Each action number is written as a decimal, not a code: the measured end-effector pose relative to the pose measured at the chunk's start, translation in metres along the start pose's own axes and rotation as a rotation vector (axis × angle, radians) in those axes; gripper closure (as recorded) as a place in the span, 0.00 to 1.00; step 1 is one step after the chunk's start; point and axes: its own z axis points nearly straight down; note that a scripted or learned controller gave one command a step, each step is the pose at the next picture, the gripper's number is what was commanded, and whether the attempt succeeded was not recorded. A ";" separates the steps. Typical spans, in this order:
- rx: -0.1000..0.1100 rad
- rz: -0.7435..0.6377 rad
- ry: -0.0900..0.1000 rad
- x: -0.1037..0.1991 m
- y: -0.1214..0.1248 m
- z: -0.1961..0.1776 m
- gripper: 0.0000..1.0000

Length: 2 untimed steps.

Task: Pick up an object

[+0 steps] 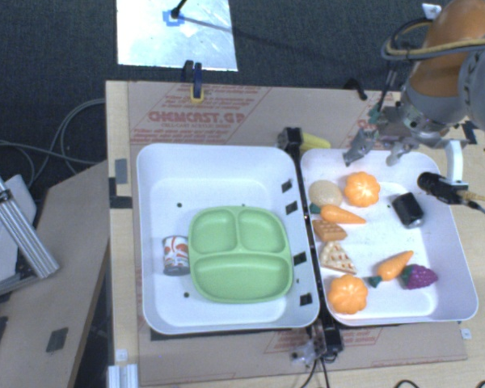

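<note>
My gripper point(376, 153) hangs over the far rim of the right bin point(453, 253), its two fingers spread apart with nothing between them. Just in front of it and lower lies a toy orange point(362, 188). Several other toy foods lie in that bin: a beige roll point(325, 192), a carrot point(342, 214), a bread piece point(330, 231), a wedge slice point(337, 258), a second orange point(347, 294), another carrot point(395, 265), purple grapes point(419, 276) and a black block point(406, 208).
The left bin point(170, 180) holds a green divided plate point(241, 254) and a small can point(175, 255). A yellow piece point(314, 142) lies just behind the divider between the bins. The arm's wrist and cables stand over the right bin's far right corner.
</note>
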 end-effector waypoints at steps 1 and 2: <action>-0.010 -0.002 -0.001 0.000 0.002 -0.007 0.00; -0.005 -0.004 -0.001 0.001 0.010 0.057 0.00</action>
